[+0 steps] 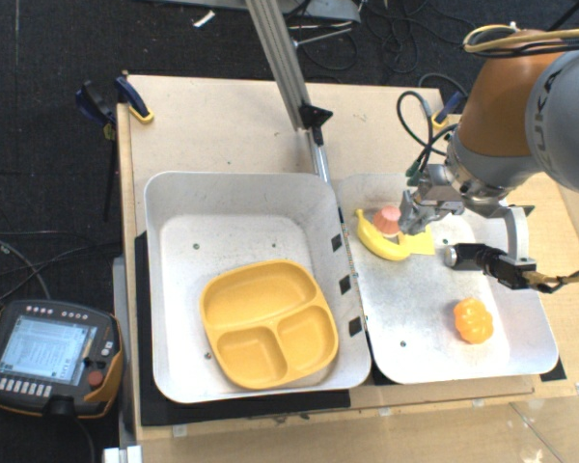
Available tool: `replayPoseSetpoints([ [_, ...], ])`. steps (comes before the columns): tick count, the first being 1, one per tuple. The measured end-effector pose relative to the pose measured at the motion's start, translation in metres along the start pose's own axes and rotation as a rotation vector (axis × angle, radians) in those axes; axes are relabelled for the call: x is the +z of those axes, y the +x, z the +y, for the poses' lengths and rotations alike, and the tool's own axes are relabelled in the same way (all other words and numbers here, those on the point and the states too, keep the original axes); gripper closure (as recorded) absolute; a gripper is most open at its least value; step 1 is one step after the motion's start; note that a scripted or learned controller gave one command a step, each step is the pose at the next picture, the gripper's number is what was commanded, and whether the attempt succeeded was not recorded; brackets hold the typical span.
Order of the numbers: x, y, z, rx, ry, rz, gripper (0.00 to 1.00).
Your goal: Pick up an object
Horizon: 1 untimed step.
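Yellow divided plate [270, 324] sits low in the left bin [174, 196]; right of that plate, the gripper [412, 216] hangs over a banana [386, 243].
The fingers' state cannot be told here. They may pinch the pink piece [390, 220] instead, or skid off. An orange toy [474, 321] lies further right. Beige bench [212, 123], dark floor, cables.

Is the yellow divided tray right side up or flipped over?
Right side up: the tray in the left bin shows three hollow compartments facing the camera.
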<state>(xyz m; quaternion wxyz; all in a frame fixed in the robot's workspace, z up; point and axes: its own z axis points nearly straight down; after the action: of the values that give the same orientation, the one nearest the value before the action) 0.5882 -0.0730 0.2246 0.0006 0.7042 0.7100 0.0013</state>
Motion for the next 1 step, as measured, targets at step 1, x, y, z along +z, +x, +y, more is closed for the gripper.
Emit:
replayPoseSetpoints([
  [1,0.0079,0.0519,0.018,0.001,0.001,0.0,1.0],
])
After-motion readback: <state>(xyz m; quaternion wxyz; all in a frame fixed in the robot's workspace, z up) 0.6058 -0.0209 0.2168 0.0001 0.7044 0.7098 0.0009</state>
